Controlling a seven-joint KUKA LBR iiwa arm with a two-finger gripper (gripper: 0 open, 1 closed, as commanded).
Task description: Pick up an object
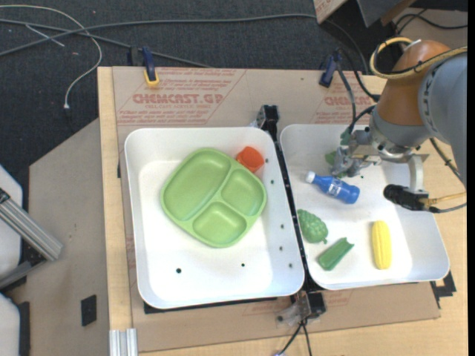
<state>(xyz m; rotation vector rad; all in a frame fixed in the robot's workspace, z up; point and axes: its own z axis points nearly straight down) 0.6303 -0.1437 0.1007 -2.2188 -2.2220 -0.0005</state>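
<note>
My gripper [344, 162] hangs low over the back of the right bin [430, 232], under the grey arm with its orange band [404, 87]. Just below it and a little left lies a blue bottle [335, 188] with a white cap, on its side. A small green piece [331, 156] shows at the gripper's left edge; I cannot tell if it is held. Nearer the front of this bin lie a bumpy green vegetable [312, 226], a green pod [335, 254] and a yellow corn cob [381, 244].
The left bin [148, 265] holds a green divided plate [214, 196] with an orange object [251, 158] at its back right corner. A black clip [269, 116] sits where the bins meet. Cables run behind the arm.
</note>
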